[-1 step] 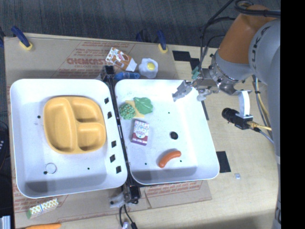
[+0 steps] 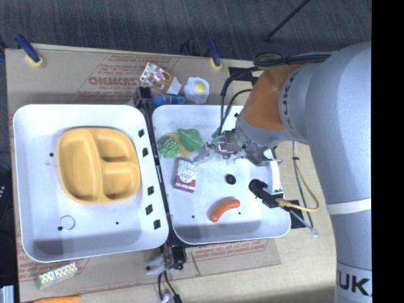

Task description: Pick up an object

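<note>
A: Hand (image 2: 213,148) sits low in the right shallow white bin (image 2: 208,231), on the end of the grey arm with the orange band (image 2: 268,103), which comes in from the right. Tip is just beside the green leafy toy vegetable (image 2: 190,137). Can't tell if it's clenched or released, too small and dark. Nothing visibly between the fingertips.

B: What's in that bin?

A: Green leafy piece near the top middle, touching a bumpy green round toy vegetable (image 2: 168,146) on its left. Below them, a small red and white flat packet (image 2: 186,175), apart from both. An orange sausage-shaped toy (image 2: 224,209) lies near the front, well apart from the hand. Small black dot (image 2: 230,180) on the bin floor between the packet and the arm.

B: Left bin?

A: Left shallow white bin (image 2: 25,169) holds a yellow divided plastic tray (image 2: 98,163) lying flat, three compartments. A small clear ring (image 2: 67,222) sits near the front left, apart from the tray.

B: Outside the bins?

A: On the cardboard-covered surface (image 2: 95,74) behind the bins: a patterned small carton (image 2: 154,76), a blue object (image 2: 168,99) just beside the right bin's back rim, a white and yellow round item (image 2: 197,88). Front left, a small wrapped patterned packet (image 2: 57,274). Blue clamps (image 2: 28,49) on the back edge.
</note>
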